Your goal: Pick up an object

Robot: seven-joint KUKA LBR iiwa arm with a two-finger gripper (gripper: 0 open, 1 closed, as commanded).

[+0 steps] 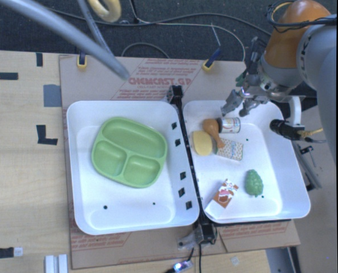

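Red carton (pixel 226 193) near front rim, open floor beside, pincer (pixel 240 103) spread above small jar (pixel 230 124)

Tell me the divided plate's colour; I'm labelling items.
Light green. The divided plate lies in the left bin, seen clearly in the camera view.

Both white bins (pixel 80 152) look like smooth plastic with a slight sheen. You see a green divided tray (pixel 129 151), matt plastic. Under the bins lies a cardboard sheet (pixel 157 79), dull and printed in red; the bench (pixel 21 169) reads as pale wood grain. The arm (pixel 305 38) has a glossy orange band and satin grey casing. The green lump (pixel 254 182) looks rough, possibly rubber. The small carton (pixel 225 193) looks like printed paper.
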